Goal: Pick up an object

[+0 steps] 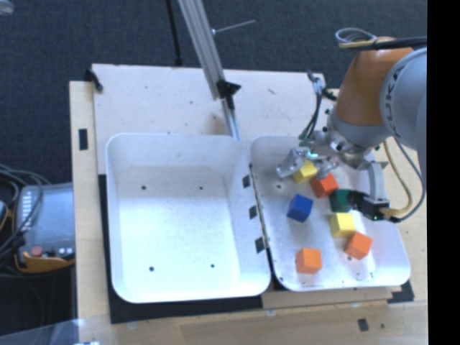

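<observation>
Camera view: the end effector [305, 162] hovers low over the yellow block [307, 169] in the right bin [392, 268]. Whether it is gripping, I cannot tell. Judged step: the grasp; next, a straight lift.

You are looking at a robotics lab, not a home or a shop. The pincer [305, 165] hangs from a grey industrial arm [388, 85] with an orange band, and loose cables [402, 185] loop just beside it on its right. It hangs over a bin [388, 264] of plain coloured blocks [300, 208], test pieces rather than goods. Left of the pincer lies a second white bin [180, 214], both on a bare board bench [144, 92]. Beyond it an aluminium strut [205, 42] slants up from the bench. Far to the left, past the bench edge, sits a grey control box [47, 225] with wires, on dark carpet [72, 20].
</observation>
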You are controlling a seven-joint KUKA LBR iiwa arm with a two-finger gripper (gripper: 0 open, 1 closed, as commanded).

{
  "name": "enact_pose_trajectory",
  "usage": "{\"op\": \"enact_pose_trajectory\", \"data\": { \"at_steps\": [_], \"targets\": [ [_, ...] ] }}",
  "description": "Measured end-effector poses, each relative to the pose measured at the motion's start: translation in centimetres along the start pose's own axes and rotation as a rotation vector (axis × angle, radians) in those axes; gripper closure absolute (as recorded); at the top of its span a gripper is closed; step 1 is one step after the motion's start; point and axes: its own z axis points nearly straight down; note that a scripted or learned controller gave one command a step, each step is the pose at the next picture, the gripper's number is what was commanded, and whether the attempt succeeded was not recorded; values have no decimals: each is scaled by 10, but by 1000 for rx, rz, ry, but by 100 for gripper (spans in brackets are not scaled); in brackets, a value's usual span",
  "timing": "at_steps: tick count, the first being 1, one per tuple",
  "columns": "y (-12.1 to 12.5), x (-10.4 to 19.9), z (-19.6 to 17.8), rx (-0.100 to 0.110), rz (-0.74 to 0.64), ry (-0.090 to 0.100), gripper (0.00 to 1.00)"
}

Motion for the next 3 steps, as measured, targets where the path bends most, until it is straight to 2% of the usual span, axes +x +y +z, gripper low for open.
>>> {"op": "enact_pose_trajectory", "data": {
  "at_steps": [1,2,3],
  "targets": [
    [1,0,-3,-5,1,0,0],
    [-4,-8,57,1,5,-2,0],
    [-3,-10,100,-5,5,-3,0]
  ]
}}
